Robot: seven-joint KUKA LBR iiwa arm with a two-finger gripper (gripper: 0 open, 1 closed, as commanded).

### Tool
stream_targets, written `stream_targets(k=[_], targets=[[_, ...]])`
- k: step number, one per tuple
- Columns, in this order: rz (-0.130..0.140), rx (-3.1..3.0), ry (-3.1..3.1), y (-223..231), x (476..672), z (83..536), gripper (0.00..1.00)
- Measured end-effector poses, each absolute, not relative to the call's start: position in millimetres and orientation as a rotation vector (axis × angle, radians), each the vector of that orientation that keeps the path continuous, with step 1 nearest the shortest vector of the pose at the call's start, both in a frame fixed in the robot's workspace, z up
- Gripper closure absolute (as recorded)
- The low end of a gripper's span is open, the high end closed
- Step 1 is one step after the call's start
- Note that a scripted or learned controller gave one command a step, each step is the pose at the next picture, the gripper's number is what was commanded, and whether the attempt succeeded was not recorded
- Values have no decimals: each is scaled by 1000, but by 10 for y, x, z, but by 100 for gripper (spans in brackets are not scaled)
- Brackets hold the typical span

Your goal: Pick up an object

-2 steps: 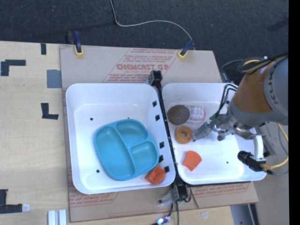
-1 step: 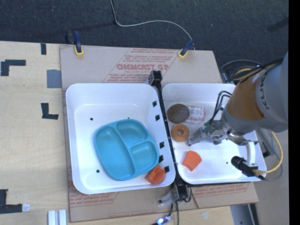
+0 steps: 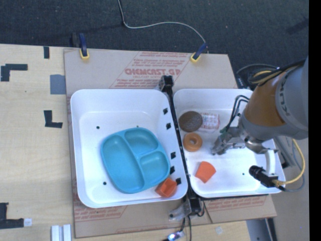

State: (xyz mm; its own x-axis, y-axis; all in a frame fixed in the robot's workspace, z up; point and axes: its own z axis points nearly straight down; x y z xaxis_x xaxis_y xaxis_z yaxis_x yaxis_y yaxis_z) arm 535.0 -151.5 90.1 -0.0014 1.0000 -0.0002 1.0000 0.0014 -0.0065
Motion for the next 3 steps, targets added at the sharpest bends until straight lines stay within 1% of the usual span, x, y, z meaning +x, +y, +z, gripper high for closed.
stream_targets(k=[1, 2, 3], targets=[[1, -2219, -2224, -1492, 5372, 1497, 100], [1, -2219, -2224, -1530, 5481, 1991, 100], [1, -2219, -2225, -1530, 5500, 2488, 100]])
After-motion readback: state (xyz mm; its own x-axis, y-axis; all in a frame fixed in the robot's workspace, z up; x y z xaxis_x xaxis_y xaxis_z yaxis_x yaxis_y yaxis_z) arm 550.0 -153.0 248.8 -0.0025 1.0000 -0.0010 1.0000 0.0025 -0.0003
